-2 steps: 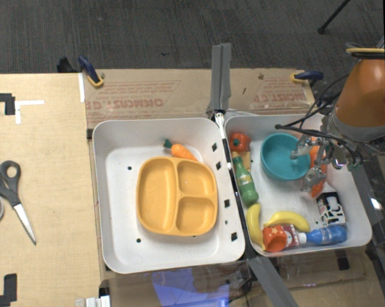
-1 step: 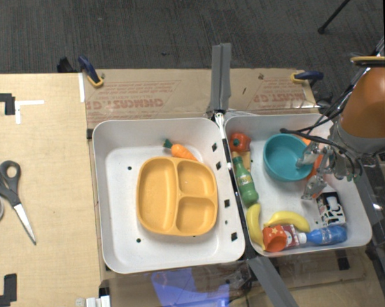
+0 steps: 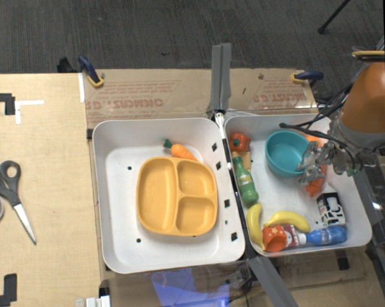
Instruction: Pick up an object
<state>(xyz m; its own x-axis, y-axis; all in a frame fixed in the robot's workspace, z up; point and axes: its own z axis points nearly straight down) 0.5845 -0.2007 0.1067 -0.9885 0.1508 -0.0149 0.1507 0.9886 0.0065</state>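
The right bin [image 3: 361, 231] holds a teal bowl [image 3: 283, 154], a red tomato-like toy [image 3: 240, 141], a green bottle [image 3: 246, 183], two bananas [image 3: 253, 223] [image 3: 288, 218], a red cup [image 3: 274, 238], a blue bottle [image 3: 325, 236] and a black-and-white pack [image 3: 330, 207]. My gripper [image 3: 315, 166] hangs low at the bowl's right rim, directly over a small orange-red object [image 3: 315, 187]. Whether it touches that object is unclear. In the left bin [image 3: 112, 204], a yellow divided plate [image 3: 177, 196] lies flat with a toy carrot [image 3: 181, 151] behind it.
The arm's orange band [image 3: 368, 100] and cables overhang the right bin's far right corner. Scissors [image 3: 15, 195] lie on the wooden bench at the left. A grey divider bar [image 3: 220, 78] runs back from between the bins.
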